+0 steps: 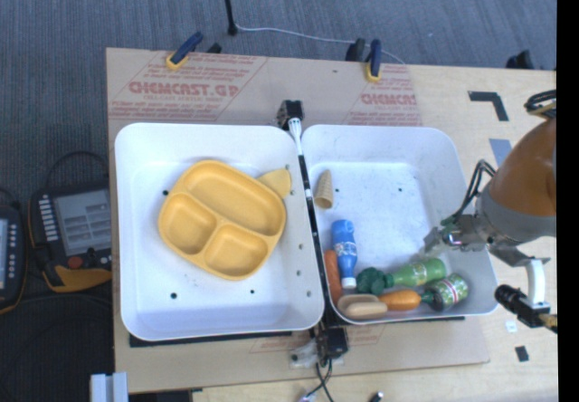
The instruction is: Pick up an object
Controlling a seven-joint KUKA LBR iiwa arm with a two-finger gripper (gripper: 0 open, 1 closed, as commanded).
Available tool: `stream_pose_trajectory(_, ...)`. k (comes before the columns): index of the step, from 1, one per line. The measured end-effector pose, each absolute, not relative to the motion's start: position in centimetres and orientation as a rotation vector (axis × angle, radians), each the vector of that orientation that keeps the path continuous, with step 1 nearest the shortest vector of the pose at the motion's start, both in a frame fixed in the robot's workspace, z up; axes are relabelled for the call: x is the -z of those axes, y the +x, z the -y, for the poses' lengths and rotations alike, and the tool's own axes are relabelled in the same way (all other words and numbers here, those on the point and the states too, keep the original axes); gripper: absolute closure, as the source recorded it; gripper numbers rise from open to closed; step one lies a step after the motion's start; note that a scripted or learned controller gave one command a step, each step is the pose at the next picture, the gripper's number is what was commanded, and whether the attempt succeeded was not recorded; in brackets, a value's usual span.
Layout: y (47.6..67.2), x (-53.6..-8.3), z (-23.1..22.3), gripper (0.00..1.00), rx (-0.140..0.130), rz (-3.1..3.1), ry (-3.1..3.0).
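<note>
The right bin [380, 142] holds several toy foods. A tan cone [323, 188] lies near its left wall, with a blue bottle [343, 242] and an orange carrot [333, 275] below it. Along the front wall lie a green broccoli [371, 281], a green bottle [416, 272], a bun [362, 305], an orange piece [401, 301] and a dark can [450, 290]. My gripper [452, 238] hangs at the bin's right wall, just above the green bottle's right end. Nothing shows held in it.
The left bin [145, 301] carries a yellow three-part plate [222, 217], with a yellow wedge [277, 179] at its upper right edge. The arm's orange band [534, 169] sits over the right bin's right rim. Clamps and cables lie on the board behind.
</note>
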State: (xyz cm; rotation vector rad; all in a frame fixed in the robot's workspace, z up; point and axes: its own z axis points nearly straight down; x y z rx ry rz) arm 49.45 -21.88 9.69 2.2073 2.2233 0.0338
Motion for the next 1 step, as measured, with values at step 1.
stream_pose_trajectory(1, 49.50, -9.63, 21.71, 0.00, -0.035, -2.227, 2.201)
